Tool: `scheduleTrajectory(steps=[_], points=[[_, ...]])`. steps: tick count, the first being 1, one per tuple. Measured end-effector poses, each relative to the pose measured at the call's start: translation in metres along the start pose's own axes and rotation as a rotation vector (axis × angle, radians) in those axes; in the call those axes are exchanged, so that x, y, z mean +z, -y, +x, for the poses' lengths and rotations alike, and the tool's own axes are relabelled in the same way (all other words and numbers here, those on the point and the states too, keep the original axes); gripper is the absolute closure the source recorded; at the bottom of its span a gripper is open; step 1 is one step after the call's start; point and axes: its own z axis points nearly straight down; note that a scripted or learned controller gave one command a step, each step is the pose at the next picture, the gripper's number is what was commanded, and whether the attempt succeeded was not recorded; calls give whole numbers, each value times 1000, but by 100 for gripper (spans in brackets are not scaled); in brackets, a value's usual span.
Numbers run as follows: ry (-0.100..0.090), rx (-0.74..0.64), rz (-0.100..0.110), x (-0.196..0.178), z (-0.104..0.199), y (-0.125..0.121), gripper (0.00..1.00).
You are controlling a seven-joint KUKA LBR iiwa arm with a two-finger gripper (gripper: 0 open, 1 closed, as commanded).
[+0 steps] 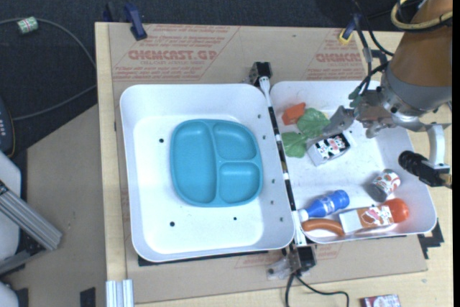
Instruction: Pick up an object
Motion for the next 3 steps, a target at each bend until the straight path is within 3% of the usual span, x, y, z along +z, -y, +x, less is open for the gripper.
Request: scheduleTrajectory(steps=[1,2,3], points=[[2,1,0,69,-65,-65,0],[0,-1,0,123,-11,-109,0],[0,-1,0,122,13,-109,0]])
